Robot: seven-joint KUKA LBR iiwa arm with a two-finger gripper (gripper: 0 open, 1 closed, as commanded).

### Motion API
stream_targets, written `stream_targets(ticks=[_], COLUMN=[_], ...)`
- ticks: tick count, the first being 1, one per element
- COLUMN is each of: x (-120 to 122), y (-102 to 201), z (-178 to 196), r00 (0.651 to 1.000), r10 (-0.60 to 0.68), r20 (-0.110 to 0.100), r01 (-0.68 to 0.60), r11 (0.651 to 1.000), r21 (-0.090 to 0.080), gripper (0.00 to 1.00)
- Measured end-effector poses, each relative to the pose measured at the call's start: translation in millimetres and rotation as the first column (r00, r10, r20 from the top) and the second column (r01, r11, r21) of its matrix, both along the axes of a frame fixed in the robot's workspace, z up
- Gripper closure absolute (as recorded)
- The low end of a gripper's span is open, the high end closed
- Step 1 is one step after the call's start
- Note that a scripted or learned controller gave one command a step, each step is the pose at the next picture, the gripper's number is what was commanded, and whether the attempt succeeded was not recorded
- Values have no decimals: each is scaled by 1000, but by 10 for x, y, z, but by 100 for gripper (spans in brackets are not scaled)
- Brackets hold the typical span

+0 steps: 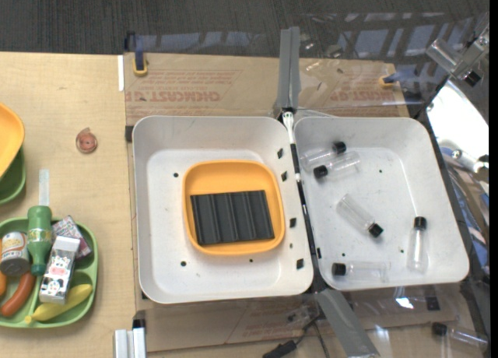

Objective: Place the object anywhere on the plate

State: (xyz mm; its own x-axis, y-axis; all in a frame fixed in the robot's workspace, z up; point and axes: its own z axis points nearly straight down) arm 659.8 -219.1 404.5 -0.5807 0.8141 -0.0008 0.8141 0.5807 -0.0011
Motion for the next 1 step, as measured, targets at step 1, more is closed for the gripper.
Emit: stream_targets(ticks=[1], x=[0], y=[0], z=[0], r00=[1000], r10=[0], r20=[0], r01=[0], r11=[1000], r21=[0], gripper=[0])
